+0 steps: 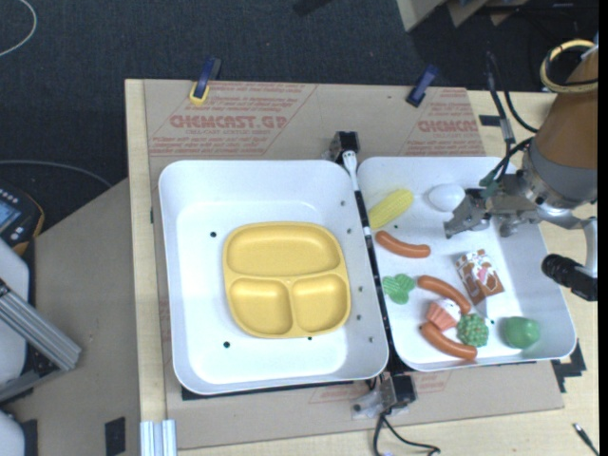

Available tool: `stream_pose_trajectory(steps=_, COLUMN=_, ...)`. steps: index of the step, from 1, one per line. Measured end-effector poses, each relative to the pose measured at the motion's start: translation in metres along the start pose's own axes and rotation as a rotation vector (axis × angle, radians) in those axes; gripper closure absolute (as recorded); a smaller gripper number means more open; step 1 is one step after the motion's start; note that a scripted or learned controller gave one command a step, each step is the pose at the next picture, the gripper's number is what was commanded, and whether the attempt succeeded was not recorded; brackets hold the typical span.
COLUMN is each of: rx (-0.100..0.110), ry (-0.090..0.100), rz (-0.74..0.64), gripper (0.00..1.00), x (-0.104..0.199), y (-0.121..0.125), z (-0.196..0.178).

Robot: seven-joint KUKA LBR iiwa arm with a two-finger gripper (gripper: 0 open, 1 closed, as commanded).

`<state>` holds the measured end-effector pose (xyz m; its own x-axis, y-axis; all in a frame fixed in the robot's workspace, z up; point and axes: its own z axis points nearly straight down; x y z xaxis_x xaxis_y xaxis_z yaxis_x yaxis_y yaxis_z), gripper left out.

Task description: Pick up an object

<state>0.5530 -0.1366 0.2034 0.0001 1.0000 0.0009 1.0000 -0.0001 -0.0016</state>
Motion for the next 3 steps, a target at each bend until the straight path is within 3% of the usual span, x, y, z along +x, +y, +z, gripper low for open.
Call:
stream_pose_trajectory(steps=1, rx=0.005, ry=0.002, rz=0.0, gripper=0.0, x=0.006, y=-0.006, z=0.046)
stream_pose_trajectory(steps=2, rx=-0.008, ry=-0.007, rz=-0.001, gripper=0.0, x=0.011, y=0.002, z=0.099)
stream_pose_trajectory(steps=3, rx=-0.031, ry=-0.008, rz=-0.003, gripper=0.0, x=0.011, y=0.009, z=0.098)
